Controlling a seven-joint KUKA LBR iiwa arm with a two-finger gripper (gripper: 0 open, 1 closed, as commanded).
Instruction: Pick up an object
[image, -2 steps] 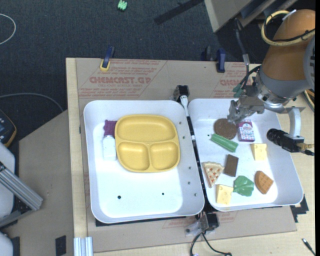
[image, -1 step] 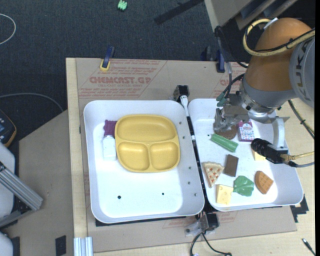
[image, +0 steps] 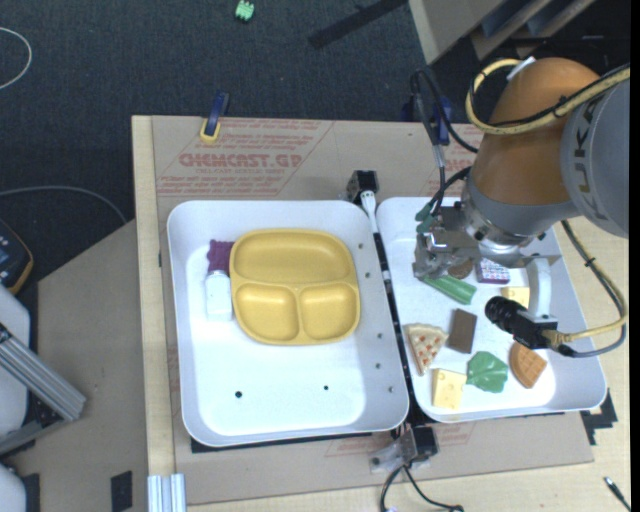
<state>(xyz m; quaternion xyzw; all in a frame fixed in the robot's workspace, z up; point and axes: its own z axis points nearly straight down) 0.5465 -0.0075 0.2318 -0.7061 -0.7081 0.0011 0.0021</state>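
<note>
We see the gripper (image: 441, 258) low over the green stick (image: 447, 288) in the right bin (image: 580, 385); nothing lifted yet, and its state we cannot tell.

Glossy smooth yellow plastic tray (image: 295, 296) lies in a smooth white plastic bin (image: 290, 405) on matt brown cardboard (image: 250, 155).

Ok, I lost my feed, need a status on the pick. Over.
Gripper low in right bin, over green stick; fingers unclear. Nothing seen held. Pizza slice, brown block close by.
</note>
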